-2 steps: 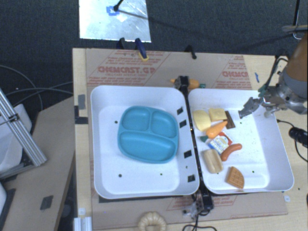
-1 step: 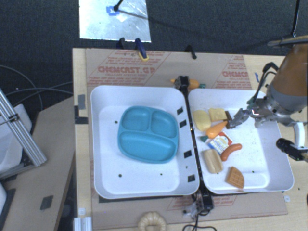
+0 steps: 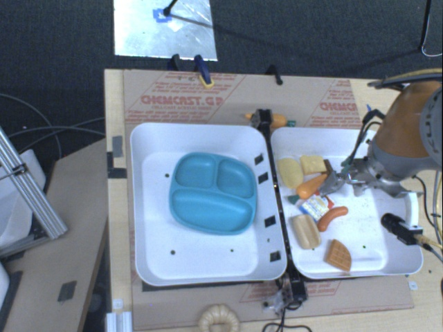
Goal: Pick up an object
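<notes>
The right white bin [image 3: 387, 258] holds several toy foods. Two pale yellow pieces [image 3: 291, 169] lie at its back left, with an orange carrot [image 3: 310, 185] just in front of them. A small printed packet [image 3: 315, 205], a red sausage [image 3: 333, 216], a tan bread roll [image 3: 305, 231] and a brown waffle slice [image 3: 338, 254] sit nearer the front. My gripper [image 3: 332, 181] reaches in from the right and hangs low over the bin, its tip at the carrot's right end and just above the packet. Whether it touches the carrot is unclear.
The left white bin [image 3: 149, 254] carries a blue divided plate [image 3: 212, 191]. A black clamp strip [image 3: 272, 192] runs between the bins. The arm's grey and orange body [image 3: 408, 133] overhangs the right bin's far right side. A black fitting [image 3: 398, 228] sits near that bin's right wall.
</notes>
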Controlling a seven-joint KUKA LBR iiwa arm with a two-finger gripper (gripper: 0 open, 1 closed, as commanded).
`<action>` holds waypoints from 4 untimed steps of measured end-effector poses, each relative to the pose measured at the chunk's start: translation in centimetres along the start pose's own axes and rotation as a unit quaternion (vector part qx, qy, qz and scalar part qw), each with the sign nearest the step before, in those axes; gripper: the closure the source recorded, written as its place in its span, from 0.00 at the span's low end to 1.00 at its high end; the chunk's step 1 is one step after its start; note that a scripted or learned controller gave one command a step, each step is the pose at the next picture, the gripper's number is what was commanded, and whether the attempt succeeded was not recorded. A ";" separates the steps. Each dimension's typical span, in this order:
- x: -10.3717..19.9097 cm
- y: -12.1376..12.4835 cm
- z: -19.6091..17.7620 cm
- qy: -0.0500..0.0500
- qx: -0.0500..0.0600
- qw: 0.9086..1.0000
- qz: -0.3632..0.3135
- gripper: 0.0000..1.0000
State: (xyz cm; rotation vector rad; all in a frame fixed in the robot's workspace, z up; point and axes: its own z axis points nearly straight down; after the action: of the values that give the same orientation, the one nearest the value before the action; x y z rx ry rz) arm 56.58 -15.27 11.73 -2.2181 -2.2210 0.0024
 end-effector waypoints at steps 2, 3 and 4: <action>0.1 0.6 1.6 0.001 -0.008 1.000 0.000 1.00; 0.1 1.0 -2.8 -0.001 -0.004 1.000 -0.001 1.00; 0.9 1.7 -7.8 -0.001 -0.004 1.000 -0.002 1.00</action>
State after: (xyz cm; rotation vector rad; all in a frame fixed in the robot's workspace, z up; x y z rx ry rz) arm 58.29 -14.38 19.57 -2.2190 -2.2309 -0.0052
